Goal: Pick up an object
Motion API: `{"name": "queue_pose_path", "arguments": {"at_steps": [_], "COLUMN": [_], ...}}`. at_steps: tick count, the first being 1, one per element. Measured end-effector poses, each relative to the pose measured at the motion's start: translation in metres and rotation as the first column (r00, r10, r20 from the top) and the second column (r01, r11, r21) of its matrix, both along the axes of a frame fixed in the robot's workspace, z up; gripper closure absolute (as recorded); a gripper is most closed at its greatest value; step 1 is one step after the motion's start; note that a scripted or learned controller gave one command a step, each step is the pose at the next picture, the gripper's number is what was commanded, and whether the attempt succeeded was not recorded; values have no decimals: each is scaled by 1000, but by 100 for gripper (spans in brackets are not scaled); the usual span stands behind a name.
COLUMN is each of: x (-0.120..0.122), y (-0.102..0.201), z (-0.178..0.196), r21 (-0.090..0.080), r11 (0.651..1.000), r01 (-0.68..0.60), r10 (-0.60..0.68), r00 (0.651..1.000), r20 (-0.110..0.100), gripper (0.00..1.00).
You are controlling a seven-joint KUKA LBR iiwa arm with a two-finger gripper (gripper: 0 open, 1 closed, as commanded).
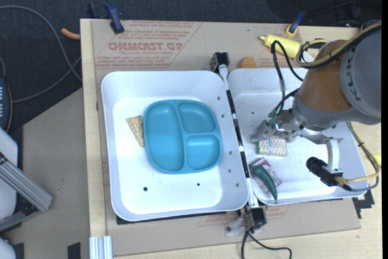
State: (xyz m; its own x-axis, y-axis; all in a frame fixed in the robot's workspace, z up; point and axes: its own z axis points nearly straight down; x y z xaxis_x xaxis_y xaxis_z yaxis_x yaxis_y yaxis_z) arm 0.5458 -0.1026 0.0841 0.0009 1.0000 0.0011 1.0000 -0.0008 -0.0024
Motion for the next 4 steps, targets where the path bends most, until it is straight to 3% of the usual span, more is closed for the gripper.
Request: {"name": "queue_pose_path", "arguments": {"at_steps": [1,2,3,4], "x": [77,60,121,46], "y": [-55,-7,-27,3], "z": [1,0,1,100], "r21": [-3,0,-2,-1], "r11": [1000,1000,1000,1000], "r01": [-1,-2,-2,-1], "r10": [1,2,2,1], "r00": [1000,1000,1000,1000], "r20": [3,1,3,4], "gripper": [0,0,0,0]}}
